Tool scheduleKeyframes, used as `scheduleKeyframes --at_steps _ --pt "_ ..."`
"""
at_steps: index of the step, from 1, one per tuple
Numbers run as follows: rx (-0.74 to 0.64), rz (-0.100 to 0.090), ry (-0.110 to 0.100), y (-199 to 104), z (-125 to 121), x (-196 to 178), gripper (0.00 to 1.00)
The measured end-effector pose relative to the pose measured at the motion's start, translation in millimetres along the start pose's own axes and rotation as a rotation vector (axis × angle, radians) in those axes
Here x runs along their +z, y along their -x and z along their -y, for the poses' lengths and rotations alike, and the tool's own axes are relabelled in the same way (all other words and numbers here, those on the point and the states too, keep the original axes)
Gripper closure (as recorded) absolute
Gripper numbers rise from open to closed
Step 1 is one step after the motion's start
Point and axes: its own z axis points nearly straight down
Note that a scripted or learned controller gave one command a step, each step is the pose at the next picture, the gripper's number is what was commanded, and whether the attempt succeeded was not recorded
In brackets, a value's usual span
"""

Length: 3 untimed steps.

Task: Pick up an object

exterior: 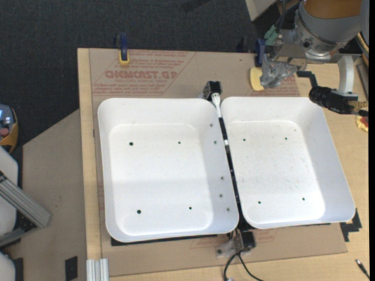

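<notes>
Camera view: the gripper (274, 75) hangs beyond the far rim of the right bin (337, 157), over the bare worktop (176, 72). A small yellow object (256, 79) lies on the worktop touching or just beside the gripper's left side; this is the likely pick target, though contact cannot be confirmed. Whether the fingers are apart or together cannot be told at this angle. The yellow object is not visibly between them, so no hold should be assumed. The left bin (111, 157) sits touching the right bin along a shared black strip (225, 151), which appears to keep the pair aligned. A blue clamp (123, 47) far-left of the right bin pins the board.
</notes>
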Motion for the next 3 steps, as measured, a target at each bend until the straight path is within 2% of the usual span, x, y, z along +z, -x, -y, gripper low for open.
scheduleKeyframes --at_steps 1,2,3 --pt "-0.009 -0.004 -0.011 -36.8 -50.2 69.9 1.00" --pt "0.000 0.000 0.001 20.3 -50.3 33.3 1.00" --pt "-0.021 -0.011 -0.006 -167.0 -47.2 57.7 1.00"
